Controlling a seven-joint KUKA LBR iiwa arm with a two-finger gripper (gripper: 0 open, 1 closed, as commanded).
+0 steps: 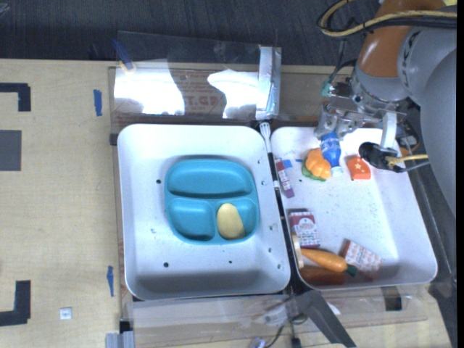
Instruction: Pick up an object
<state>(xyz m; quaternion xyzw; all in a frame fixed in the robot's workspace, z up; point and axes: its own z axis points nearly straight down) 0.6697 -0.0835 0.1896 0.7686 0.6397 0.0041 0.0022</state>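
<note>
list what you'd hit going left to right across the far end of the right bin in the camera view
marker pen → orange-and-green toy fruit → blue bottle → small orange-red block

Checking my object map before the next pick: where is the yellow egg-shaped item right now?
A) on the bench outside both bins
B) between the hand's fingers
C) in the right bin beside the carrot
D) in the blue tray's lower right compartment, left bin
D: the yellow item lies in the lower right compartment of the blue tray, which sits in the left bin.
</note>
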